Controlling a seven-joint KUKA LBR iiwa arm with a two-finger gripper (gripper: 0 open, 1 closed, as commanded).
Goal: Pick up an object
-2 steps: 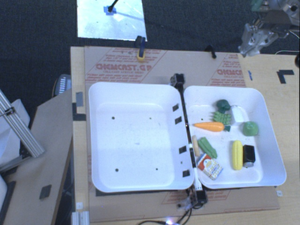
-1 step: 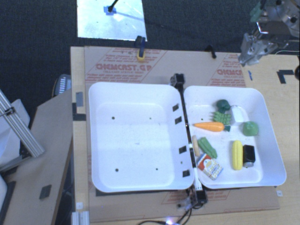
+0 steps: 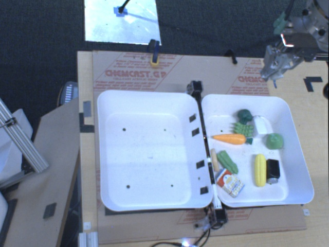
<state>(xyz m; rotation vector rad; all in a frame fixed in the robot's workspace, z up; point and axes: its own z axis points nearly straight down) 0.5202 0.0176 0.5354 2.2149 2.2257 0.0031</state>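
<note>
Plainly, the right bin (image 3: pixel 295 138) holds all the toys. Nearest lie a small carton (image 3: pixel 230 183) and a yellow banana (image 3: pixel 260 170), likely light, stiff, a little slick; take it across its middle. Farther in lies a carrot (image 3: pixel 229 138). Beyond, the gripper (image 3: pixel 272 68) hangs over the bench (image 3: pixel 205 68); whether its jaws are apart I cannot tell.

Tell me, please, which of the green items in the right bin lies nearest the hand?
The dark green piece at the bin's far side; the other green items sit farther from the hand.

"CHEMCAST GP" — red print, board (image 3: pixel 134 72)
</note>
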